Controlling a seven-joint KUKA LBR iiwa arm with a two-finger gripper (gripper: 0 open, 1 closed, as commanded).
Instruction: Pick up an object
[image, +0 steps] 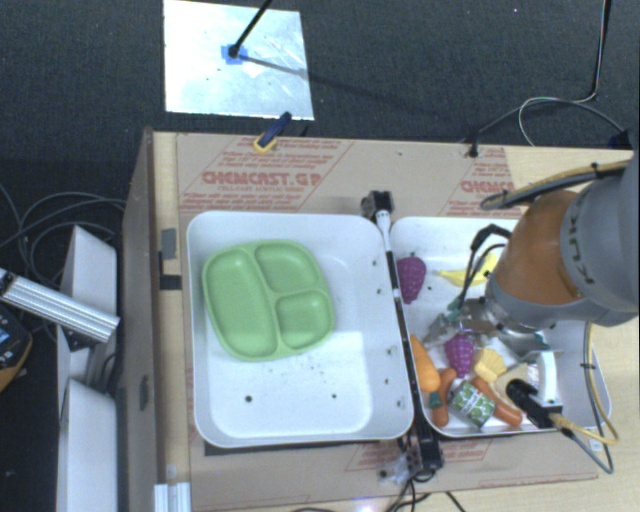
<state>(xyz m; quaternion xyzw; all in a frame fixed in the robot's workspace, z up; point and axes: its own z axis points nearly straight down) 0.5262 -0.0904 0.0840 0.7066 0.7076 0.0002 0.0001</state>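
From the camera above the bench, two white bins sat side by side on a cardboard-covered surface. The left bin carried a green divided plate, lying flat toward its upper left part. The right bin held a clutter of toy food: a purple grape bunch near the dividing wall, a second purple grape bunch lower down, an orange carrot beside the wall, a green-labelled can near the front edge, a yellow piece just right of the lower grapes, and a yellow banana partly hidden under the arm.

The arm reached in from the right, its orange band over the right bin. The gripper pointed down among the toys, just above the lower grape bunch and left of the yellow piece. Its tips were blurred against the clutter, so how wide they stood, and whether anything sat between them, could not be told. The lower grapes lay directly beneath, close to or touching the gripper's end.
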